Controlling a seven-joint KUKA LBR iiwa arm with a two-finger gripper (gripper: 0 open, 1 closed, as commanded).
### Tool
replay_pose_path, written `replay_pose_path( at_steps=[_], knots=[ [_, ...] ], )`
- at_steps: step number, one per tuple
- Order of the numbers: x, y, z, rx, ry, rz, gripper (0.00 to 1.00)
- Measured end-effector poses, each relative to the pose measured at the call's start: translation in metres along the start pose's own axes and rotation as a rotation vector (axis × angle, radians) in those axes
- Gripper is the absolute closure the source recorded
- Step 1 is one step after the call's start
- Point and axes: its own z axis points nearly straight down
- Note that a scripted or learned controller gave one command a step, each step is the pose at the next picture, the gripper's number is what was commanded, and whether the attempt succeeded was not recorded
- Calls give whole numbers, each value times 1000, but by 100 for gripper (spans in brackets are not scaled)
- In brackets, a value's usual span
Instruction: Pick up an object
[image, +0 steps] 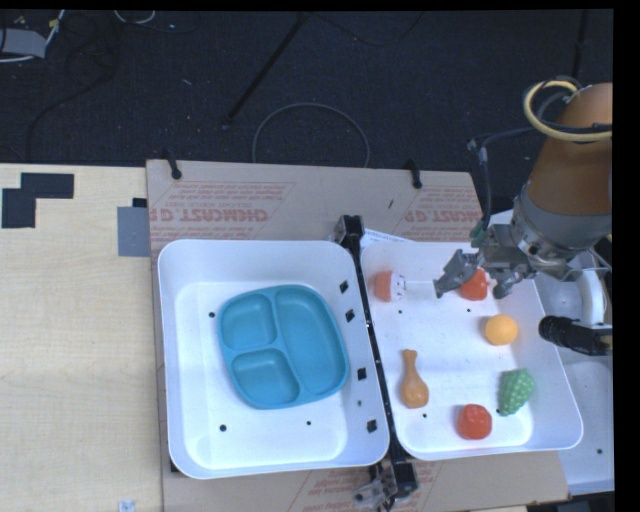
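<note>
**Two Bins, Gripper Over the Right One**

Camera view. Two white bins sat side by side on the bench. I saw the left bin (190, 290) carrying a blue divided plate (283, 345), lying flat near its middle. The right bin (560, 425) held six small items: an orange-and-white piece (386, 286) near its upper left corner, a red object (473, 287) in its upper middle, an orange ball (500, 329) toward the right wall, a tan drumstick-shaped piece (413, 380) near the centre, a red tomato-like object (474, 421) by the lower edge, and a green knobbly item (515, 391) just right of that.

The arm (570, 170) reached in from the right, and I read the gripper (476, 274) as positioned over the upper part of the right bin. Its fingers stood spread apart, one (455, 271) to the left and the other to the right of the red object, which showed between them. I could not tell whether the fingers touched it or whether it was lifted off the bin floor.
</note>
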Motion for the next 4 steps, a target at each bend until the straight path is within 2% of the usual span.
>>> replay_pose_path(
  at_steps=[1, 2, 4],
  knots=[
    [0, 2, -6, -12, -1, -2, 0],
    [-9, -3, 49, -4, 0, 0, 0],
    [5, -7, 143, -4, 1, 3, 0]
  ],
)
